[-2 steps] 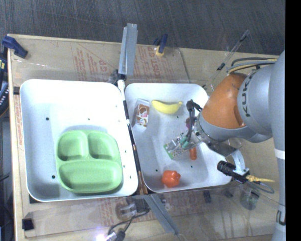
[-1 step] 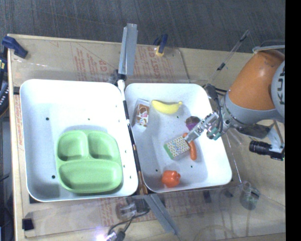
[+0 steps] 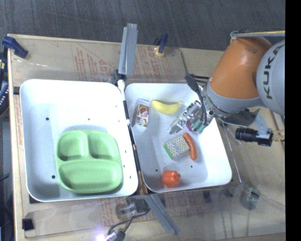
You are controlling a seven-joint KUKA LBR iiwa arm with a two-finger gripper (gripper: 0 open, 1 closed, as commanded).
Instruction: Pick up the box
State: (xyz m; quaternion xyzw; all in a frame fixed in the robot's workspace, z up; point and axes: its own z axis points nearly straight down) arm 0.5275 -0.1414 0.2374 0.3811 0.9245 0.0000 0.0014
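The box (image 3: 142,113) is a small brown and white carton. It lies near the left wall of the right bin (image 3: 215,172), towards the back. My gripper (image 3: 184,120) hangs over the middle of that bin. It is to the right of the box, well apart from it, and just below a yellow banana (image 3: 166,106). Nothing shows in its grasp.
A green patterned pad (image 3: 176,146) and an orange sausage-shaped piece (image 3: 191,146) lie right under the gripper. A red-orange pepper (image 3: 171,178) sits near the bin's front. The left bin (image 3: 35,99) holds a green divided plate (image 3: 89,160).
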